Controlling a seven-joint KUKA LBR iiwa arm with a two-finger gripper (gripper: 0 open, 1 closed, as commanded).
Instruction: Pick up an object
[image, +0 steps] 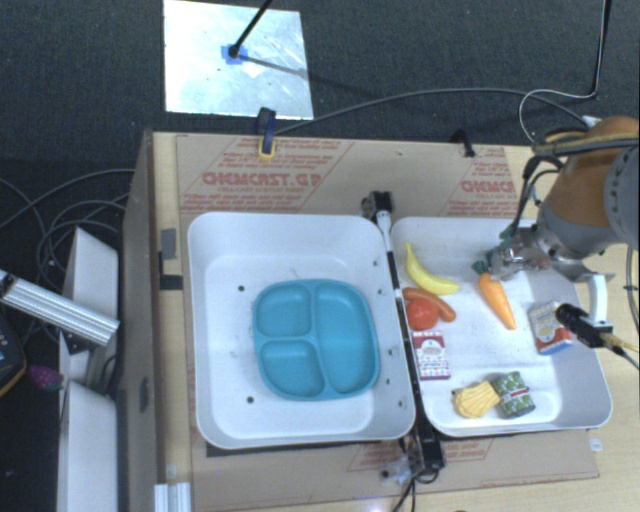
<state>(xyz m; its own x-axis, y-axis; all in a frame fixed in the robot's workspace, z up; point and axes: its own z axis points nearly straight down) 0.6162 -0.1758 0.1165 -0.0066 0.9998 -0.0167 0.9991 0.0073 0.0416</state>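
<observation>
The right bin (585, 395) holds several toy foods. An orange carrot (497, 300) lies slanted near its back right. A yellow banana (428, 272) rests by the left wall, with a red tomato-like piece (425, 308) just in front of it. Further forward are a red and white box (430, 355), a yellow corn piece (477, 398) and a green packet (515, 393). A red and white pack (548, 328) sits at the right wall. My gripper (507, 256) hangs low at the carrot's green top end, right beside it; nothing shows as held.
The left bin (225, 250) contains a blue divided plate (315, 335). A black clip (378, 205) marks where the bins meet at the back. The grey and orange arm (590, 195) crosses the right bin's back right corner. Cables trail behind the bench.
</observation>
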